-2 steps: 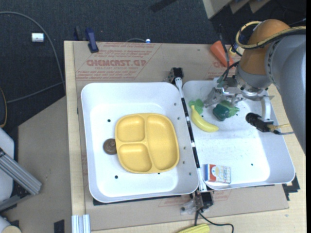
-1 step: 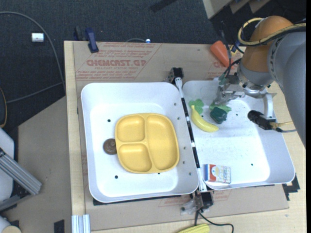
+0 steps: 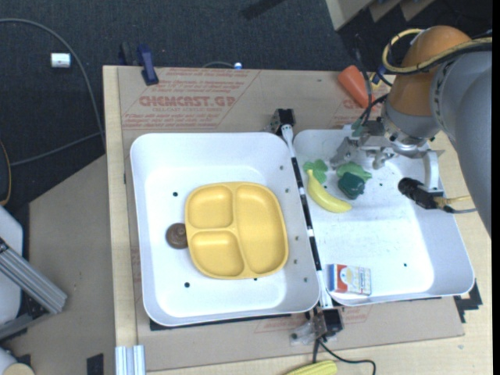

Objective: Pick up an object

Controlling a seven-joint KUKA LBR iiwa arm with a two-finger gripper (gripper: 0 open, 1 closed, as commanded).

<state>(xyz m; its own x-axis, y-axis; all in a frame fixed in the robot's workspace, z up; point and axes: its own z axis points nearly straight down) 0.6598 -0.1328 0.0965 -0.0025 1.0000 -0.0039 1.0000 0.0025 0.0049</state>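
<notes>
My gripper (image 3: pixel 362 161) hangs over the back left part of the right bin (image 3: pixel 437 248), with its fingers spread open and nothing between them. Just below it lies a dark green object (image 3: pixel 353 183). A yellow banana (image 3: pixel 326 198) rests to the left of that object, close to the bin's left wall. A light green piece (image 3: pixel 316 167) sits at the banana's upper end. A small white carton with blue and orange print (image 3: pixel 348 279) lies at the bin's front left corner.
The left bin (image 3: pixel 156 209) holds a yellow divided plate (image 3: pixel 234 230), with a brown round thing (image 3: pixel 176 235) partly tucked under its left edge. An orange object (image 3: pixel 353 85) lies on the bench behind the right bin. The grey arm (image 3: pixel 461 76) fills the upper right.
</notes>
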